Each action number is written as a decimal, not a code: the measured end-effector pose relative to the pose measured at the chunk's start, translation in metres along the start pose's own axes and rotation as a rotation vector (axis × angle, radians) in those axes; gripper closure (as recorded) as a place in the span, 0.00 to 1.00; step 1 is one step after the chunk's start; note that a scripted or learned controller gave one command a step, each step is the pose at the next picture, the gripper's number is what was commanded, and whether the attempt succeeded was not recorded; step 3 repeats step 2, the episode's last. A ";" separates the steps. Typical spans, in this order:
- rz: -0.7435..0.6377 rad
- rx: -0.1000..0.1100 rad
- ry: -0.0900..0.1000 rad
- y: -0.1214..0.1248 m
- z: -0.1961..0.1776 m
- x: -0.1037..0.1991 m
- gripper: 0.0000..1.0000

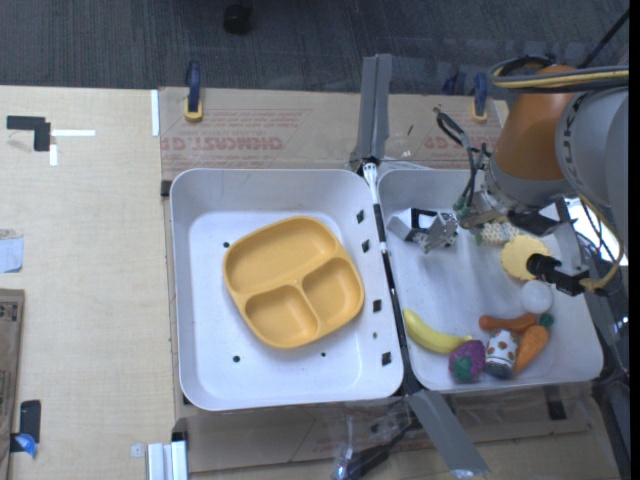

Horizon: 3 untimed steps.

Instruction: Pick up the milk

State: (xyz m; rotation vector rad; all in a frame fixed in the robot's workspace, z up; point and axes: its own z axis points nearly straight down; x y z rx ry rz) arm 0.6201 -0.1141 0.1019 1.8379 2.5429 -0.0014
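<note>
The bench (80, 268) is pale wood and carries my two white bins side by side. The left bin (200, 368) holds a yellow divided plate (292, 281), lying flat near its middle with its three compartments bare. The right bin (440, 288) is where I am working. My grey arm (590, 138), with its orange band (530, 133), reaches in from the right over the far end of this bin. My pincer (436, 231) hangs low over the bin's far left part, above bare floor, and from here I cannot tell whether it is apart or together; nothing shows in its grasp. A banana (432, 333) lies near the bin's left wall toward the near end. Two orange carrots (522, 333) rest near the right corner. A yellow round piece (521, 258) sits just beside my wrist, with a white ball (537, 296) below it. The milk (500, 351), a small white carton, stands at the near edge between a purple-and-green lump (466, 360) and the carrots, well apart from my pincer.
</note>
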 end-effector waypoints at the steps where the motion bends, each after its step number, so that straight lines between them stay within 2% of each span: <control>1: 0.002 0.000 -0.002 -0.001 -0.009 -0.002 1.00; 2: 0.003 0.000 -0.003 -0.001 -0.009 -0.002 0.00; 3: 0.003 0.000 -0.003 -0.001 -0.009 -0.002 0.00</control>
